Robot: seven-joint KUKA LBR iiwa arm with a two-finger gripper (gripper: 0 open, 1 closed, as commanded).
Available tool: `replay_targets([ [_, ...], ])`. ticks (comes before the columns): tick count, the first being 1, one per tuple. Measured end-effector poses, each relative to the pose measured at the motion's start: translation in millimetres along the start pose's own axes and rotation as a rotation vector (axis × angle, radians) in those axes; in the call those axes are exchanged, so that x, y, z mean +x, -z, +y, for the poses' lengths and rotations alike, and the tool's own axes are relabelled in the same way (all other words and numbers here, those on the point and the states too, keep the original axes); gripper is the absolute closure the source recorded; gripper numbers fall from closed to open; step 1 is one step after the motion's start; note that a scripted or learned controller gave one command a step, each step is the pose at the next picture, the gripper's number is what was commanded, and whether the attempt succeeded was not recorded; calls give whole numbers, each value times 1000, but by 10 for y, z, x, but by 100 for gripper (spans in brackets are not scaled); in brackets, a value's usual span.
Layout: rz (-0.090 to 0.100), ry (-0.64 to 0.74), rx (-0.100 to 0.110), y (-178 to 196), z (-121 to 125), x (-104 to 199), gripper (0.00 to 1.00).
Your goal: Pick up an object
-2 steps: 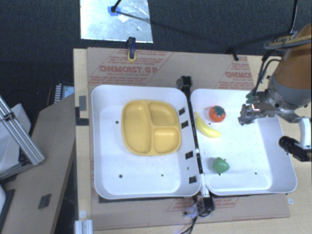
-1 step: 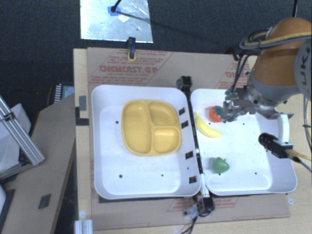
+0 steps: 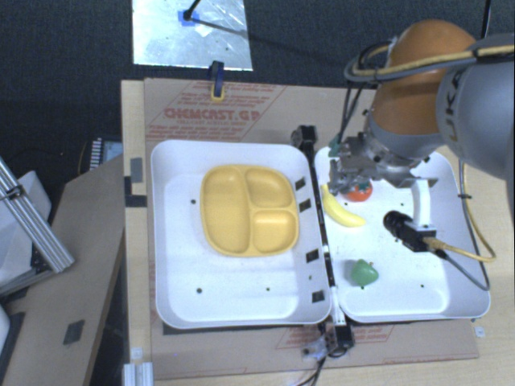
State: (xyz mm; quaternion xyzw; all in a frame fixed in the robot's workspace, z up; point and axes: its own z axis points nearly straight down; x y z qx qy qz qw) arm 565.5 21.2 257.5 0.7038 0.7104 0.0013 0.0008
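Your tool (image 3: 354,177) sits low in the right bin (image 3: 451,296) over a red object (image 3: 359,190) (banana (image 3: 341,211) beside); finger state unreadable.

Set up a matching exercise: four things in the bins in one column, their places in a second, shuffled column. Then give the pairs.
Things:
1. divided yellow plate
2. banana
3. green toy
4. red toy

Places:
A. right bin, near front edge
B. right bin, right under the gripper
C. left bin, middle
D. right bin, beside the divider between the bins

Pairs: 1-C, 2-D, 3-A, 4-B
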Motion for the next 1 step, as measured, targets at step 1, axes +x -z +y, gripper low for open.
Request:
replay_targets([
  [1,0,0,1,-56,23,516,100],
])
